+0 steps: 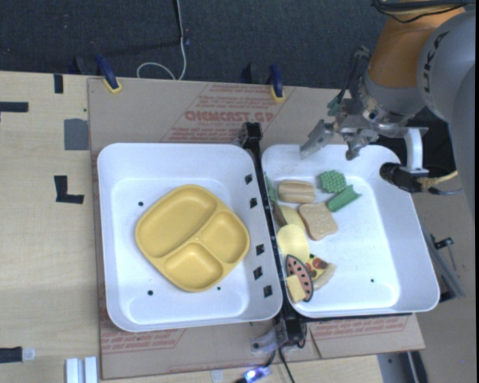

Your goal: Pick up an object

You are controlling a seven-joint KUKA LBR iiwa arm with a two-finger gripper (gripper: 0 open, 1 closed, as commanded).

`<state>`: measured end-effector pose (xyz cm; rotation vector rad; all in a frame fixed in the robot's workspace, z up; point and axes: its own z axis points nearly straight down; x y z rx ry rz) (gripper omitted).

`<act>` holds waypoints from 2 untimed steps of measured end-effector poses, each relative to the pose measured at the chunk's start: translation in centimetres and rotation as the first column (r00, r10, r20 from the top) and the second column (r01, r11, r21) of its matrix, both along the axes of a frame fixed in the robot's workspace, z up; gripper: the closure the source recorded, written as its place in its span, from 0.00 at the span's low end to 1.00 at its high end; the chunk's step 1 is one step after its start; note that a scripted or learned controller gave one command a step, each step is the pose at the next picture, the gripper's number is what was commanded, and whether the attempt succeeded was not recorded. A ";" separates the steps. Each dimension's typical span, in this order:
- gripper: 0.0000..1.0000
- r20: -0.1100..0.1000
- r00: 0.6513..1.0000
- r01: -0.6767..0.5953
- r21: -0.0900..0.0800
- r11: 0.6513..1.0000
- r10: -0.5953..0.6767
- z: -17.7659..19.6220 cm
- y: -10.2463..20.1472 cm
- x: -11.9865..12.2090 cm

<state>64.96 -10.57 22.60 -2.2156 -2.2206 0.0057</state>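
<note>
With our gripper [334, 140] spread open and empty above the right bin's [399, 290] far rim, we risk pinching two crowded toy foods [307, 214] together and dropping both.

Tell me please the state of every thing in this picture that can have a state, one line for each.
Two-finger gripper: open, holding nothing, above the back edge of the right bin.
Yellow plastic divided plate: right side up, nothing in its compartments, flat in the left white bin.
Green ridged toy pieces: lying in the right white bin, not gripped.
Tan toy bread slice: lying flat, touching neighbouring food toys.
</note>
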 end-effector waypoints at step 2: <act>0.00 0.015 1.000 0.011 0.000 1.000 -0.011 -14.1 -5.3 -15.6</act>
